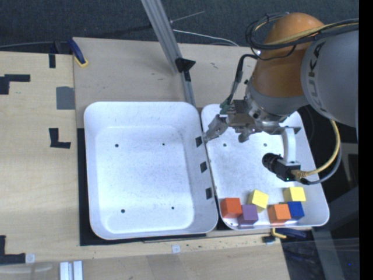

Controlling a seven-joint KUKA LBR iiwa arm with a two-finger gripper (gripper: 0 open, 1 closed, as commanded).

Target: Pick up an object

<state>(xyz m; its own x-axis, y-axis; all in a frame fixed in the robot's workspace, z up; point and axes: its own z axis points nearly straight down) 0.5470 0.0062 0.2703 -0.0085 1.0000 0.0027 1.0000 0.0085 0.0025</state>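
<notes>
Several small blocks lie along the near edge of the right bin (256, 162): an orange block (231, 206), a purple block (249, 213), a yellow block (259, 199), another orange block (280, 212), a blue block (295, 210) and a second yellow block (296, 194). My gripper (228, 133) hovers over the far left part of that bin, well away from the blocks. Its fingers are spread open, one finger (211, 131) reaching toward the bin's left wall, and nothing sits between them.
The left bin (140, 168) stands right beside the right one, their rims touching. A slanted metal rail (166, 34) crosses the bench behind the bins. A black cable fitting (278, 167) hangs from the arm over the right bin.
</notes>
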